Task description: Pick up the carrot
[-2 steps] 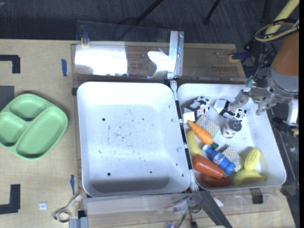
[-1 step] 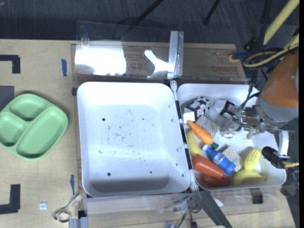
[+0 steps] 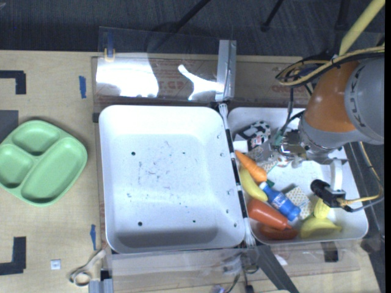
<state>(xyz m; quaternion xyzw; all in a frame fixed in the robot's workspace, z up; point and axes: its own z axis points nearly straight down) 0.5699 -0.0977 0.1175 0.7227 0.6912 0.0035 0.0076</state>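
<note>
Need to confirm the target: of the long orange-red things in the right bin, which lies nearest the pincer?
The carrot, the upper orange piece by the bin's left wall; the redder one lies lower.

One fixed camera looks down on me from above the bench (image 3: 49, 72) at a slant. It sits far enough back to take in both bins, left (image 3: 165, 176) and right (image 3: 354, 224), while my arm (image 3: 342, 102) enters from its right.

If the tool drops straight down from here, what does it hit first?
Probably the carrot, which lies just below-left of the tool in the right bin; depth is unclear, so it may land on clutter beside it instead.
</note>
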